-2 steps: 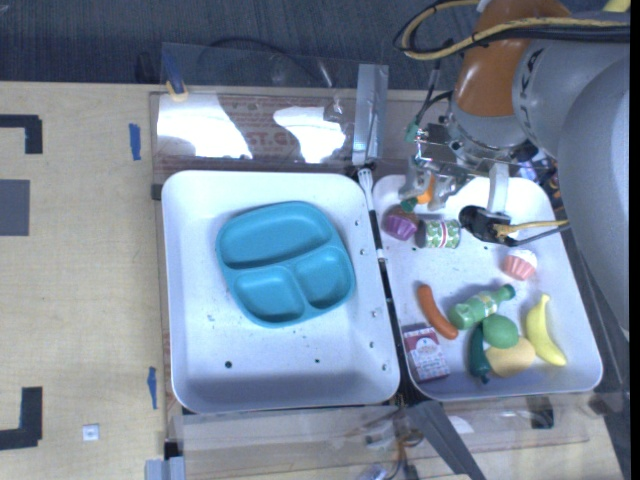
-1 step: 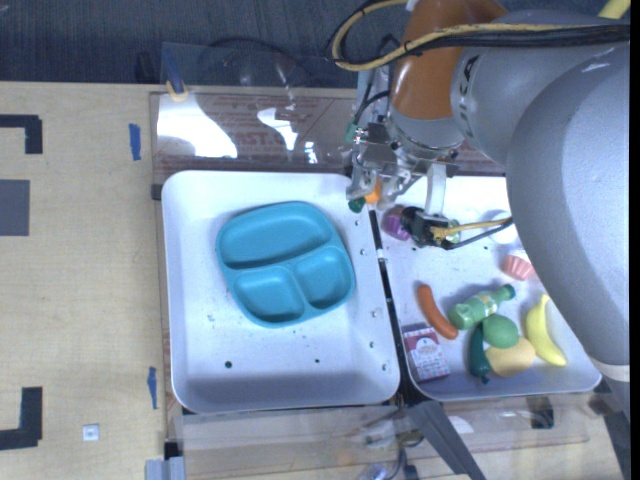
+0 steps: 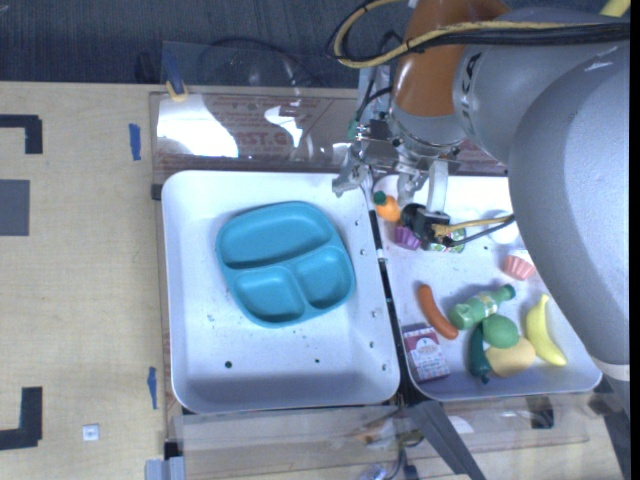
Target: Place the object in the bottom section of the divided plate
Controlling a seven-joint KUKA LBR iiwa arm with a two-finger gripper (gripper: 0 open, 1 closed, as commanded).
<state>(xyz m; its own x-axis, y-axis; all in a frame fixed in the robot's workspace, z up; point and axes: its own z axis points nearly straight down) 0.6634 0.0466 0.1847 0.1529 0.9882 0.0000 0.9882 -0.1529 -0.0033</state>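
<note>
A blue divided plate (image 3: 285, 258) lies in the left white bin (image 3: 200, 348), with one long section at the far side and two smaller sections nearer the front. My gripper (image 3: 383, 186) hangs over the ridge between the two bins, just right of the plate's far right corner. A small orange toy piece with a green tip (image 3: 386, 208) sits directly under the gripper at that ridge. Whether it is gripped cannot be told from here. The arm's grey body and orange band cover the upper right.
The right bin (image 3: 570, 378) holds several toy foods: a purple piece (image 3: 407, 235), an orange sausage shape (image 3: 436, 310), a green bottle (image 3: 480, 308), a yellow banana (image 3: 543, 330), a pink cup (image 3: 518, 265) and a small carton (image 3: 427, 353). A clear panel stands behind the bins.
</note>
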